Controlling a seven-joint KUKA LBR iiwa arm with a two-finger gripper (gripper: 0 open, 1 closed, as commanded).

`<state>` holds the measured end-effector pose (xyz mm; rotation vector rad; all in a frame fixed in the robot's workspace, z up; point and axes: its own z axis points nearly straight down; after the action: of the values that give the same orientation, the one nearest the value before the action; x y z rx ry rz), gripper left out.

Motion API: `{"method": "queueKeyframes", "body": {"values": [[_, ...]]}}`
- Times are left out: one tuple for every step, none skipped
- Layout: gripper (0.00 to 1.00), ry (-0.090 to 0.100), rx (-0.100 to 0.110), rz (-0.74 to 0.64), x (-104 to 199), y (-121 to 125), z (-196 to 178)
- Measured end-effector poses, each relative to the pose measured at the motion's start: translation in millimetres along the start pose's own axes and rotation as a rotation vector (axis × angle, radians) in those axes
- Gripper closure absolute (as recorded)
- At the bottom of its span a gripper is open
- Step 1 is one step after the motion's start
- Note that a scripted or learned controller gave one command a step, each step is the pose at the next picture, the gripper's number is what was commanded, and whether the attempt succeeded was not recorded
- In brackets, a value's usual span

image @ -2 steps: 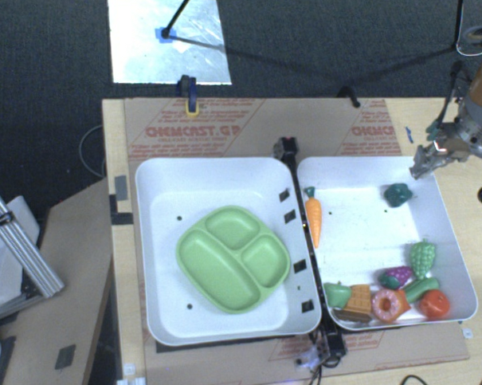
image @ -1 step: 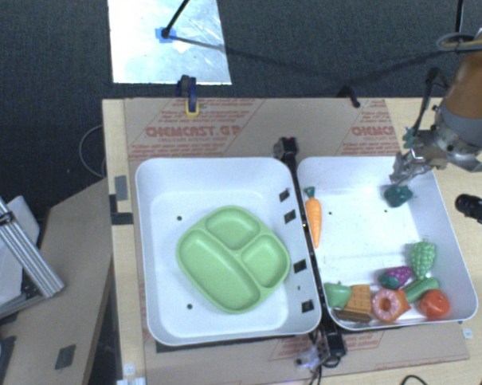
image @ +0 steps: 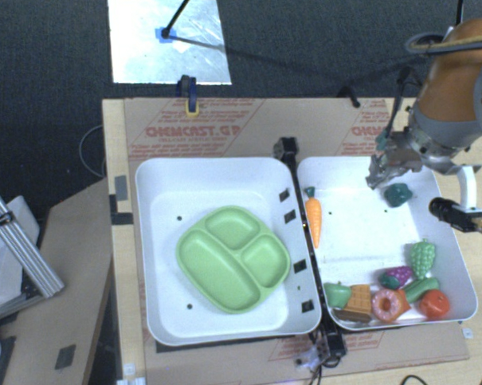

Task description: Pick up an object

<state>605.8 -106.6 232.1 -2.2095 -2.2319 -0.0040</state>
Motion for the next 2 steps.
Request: {"method": "queueKeyframes", "body": {"values": [[1.0,0.0,0.002,0.0,52.2,-22.3,-4.6],[1.0,-0.001,0.002,0.002,98.3,-32.3,10.0]]}}
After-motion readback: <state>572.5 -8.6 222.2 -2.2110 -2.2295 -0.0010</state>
